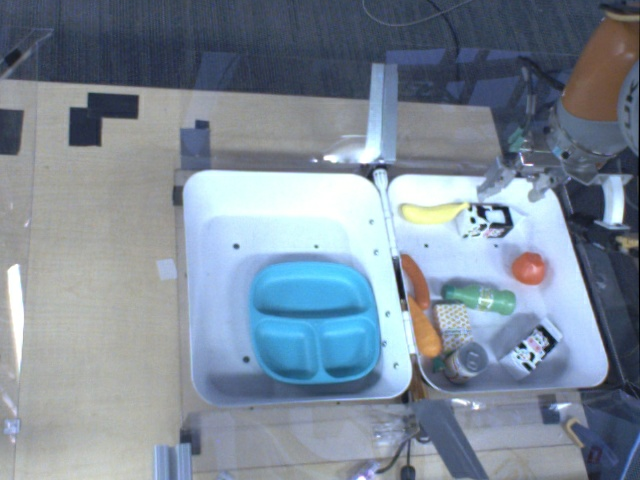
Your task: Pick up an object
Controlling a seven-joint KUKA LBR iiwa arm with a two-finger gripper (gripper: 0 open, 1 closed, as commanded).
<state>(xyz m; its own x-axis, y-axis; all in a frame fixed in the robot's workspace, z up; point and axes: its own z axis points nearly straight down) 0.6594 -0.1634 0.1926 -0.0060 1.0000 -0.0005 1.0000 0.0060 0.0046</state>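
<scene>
My gripper (516, 183) hangs over the back edge of the right bin (585, 298), its two fingers spread open with nothing between them. Just below it lies a small black-and-white cow toy (485, 222), with a yellow banana (432, 212) to its left. Further forward in the same bin are a red tomato (529, 267), a green bottle (480, 296), an orange carrot (420, 308) along the left wall, a patterned box (452, 318), a small can (468, 358) and a black-and-white carton (530, 348).
The left bin (215, 268) holds a blue divided plate (315, 320). A metal post (384, 113) stands behind the seam between the bins. The arm's orange band (600, 63) rises at the far right, and cables lie on the floor behind.
</scene>
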